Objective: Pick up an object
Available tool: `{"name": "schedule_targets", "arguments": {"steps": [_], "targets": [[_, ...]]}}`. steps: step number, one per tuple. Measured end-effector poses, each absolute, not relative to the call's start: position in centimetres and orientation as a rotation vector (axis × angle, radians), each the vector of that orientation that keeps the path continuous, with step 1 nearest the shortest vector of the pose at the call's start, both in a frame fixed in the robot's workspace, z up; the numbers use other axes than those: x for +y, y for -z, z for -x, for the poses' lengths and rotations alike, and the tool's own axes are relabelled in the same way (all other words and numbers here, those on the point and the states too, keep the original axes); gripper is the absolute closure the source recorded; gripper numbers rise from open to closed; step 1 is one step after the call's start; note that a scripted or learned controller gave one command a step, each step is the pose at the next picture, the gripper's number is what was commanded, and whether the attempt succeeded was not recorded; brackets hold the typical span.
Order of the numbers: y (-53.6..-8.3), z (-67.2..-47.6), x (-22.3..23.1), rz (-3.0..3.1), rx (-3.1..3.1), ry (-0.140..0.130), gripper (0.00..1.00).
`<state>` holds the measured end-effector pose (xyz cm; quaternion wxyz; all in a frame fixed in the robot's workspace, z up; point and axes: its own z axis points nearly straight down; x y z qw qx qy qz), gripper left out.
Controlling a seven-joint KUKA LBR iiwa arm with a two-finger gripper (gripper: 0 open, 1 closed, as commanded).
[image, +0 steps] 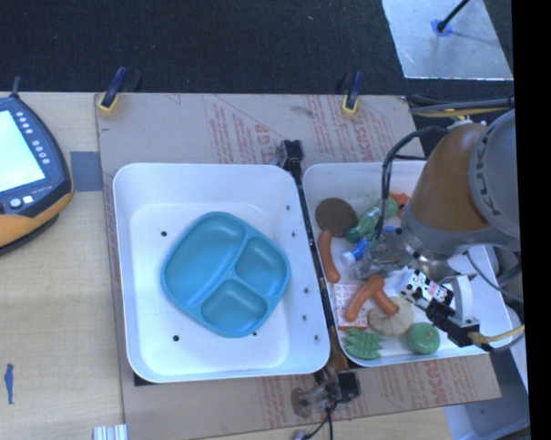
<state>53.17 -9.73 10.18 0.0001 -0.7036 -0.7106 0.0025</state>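
Note:
The right bin (321, 181) holds a heap of toy food: a brown round cookie (334, 215), an orange sausage (328, 257), crossed orange sausages (371, 296), a beige piece (390, 320), a green leaf piece (363, 345), a green ball (423, 339) and a green bottle (368, 223). My gripper (384, 253) hangs low over the middle of this heap, beneath the arm's orange band (447, 184). The arm's wrist hides much of the bin's right side.
The left bin (136, 266) carries a blue divided plate (226, 273). A tablet-like pendant (18, 171) lies on the bench at the far left. Clamps (113, 92) hold the cardboard sheet under the bins. Cables run at the bench's right edge.

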Motion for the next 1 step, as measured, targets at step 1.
{"name": "schedule_targets", "arguments": {"steps": [1], "targets": [[-19.21, -52.36, -2.55, 2.213, -2.225, -0.002, 1.00]]}}
